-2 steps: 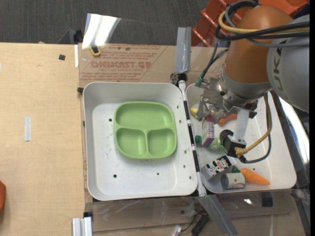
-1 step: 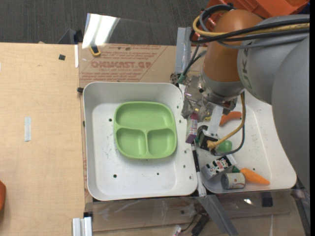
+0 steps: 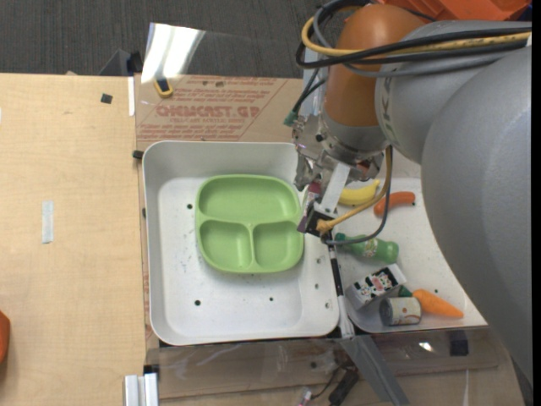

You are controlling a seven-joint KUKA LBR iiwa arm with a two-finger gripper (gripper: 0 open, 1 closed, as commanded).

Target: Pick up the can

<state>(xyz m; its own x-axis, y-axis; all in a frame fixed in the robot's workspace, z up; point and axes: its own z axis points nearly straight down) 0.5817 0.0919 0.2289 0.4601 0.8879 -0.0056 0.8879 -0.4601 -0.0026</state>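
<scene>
The can (image 3: 400, 311), a small grey cylinder, lies on its side near the front edge of the right bin (image 3: 461, 311), between a black-and-white box (image 3: 376, 282) and a carrot (image 3: 439, 304). My gripper (image 3: 309, 212) hangs over the divide between the two bins, at the right rim of the green divided plate (image 3: 249, 222). It is well behind and to the left of the can and apart from it. The wrist and arm hide much of the right bin.
The green plate sits in the left bin (image 3: 169, 294). In the right bin a banana (image 3: 359, 193), a small orange piece (image 3: 397, 200) and a green bottle (image 3: 372, 248) lie between my gripper and the can. A cardboard sheet (image 3: 211, 108) lies behind the bins.
</scene>
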